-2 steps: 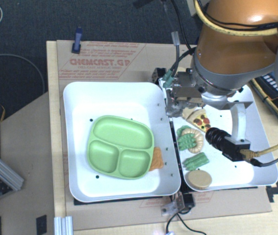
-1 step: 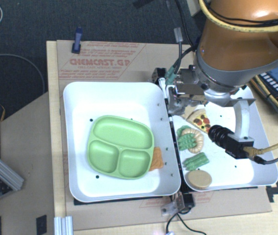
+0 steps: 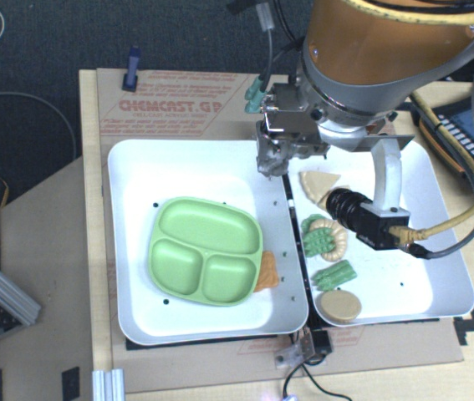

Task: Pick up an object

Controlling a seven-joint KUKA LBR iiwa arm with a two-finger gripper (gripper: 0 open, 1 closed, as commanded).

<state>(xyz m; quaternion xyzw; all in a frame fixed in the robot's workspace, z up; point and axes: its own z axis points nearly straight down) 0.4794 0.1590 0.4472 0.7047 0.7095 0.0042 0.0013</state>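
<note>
We see the gripper (image 3: 273,164) above the bins' shared edge; we cannot tell its jaws' state. Candidate objects lie in the right bin (image 3: 437,291): we centre over the green toy (image 3: 334,274), then descend.

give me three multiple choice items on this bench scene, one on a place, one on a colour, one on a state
1. Where does the light green three-compartment plastic tray lie?
A. in the left white bin
B. in the right white bin
C. on the cardboard behind the bins

2. What colour is the small wedge tucked at the tray's right edge?
A. blue
B. orange
C. white

3. How does the tray lie?
A. flipped upside down
B. standing on its edge
C. flat, with its hollows facing up

Answers:
1 A, the tray rests on the floor of the left white bin.
2 B, the wedge shows orange against the white floor.
3 C, all three compartments are open to the camera.
</note>
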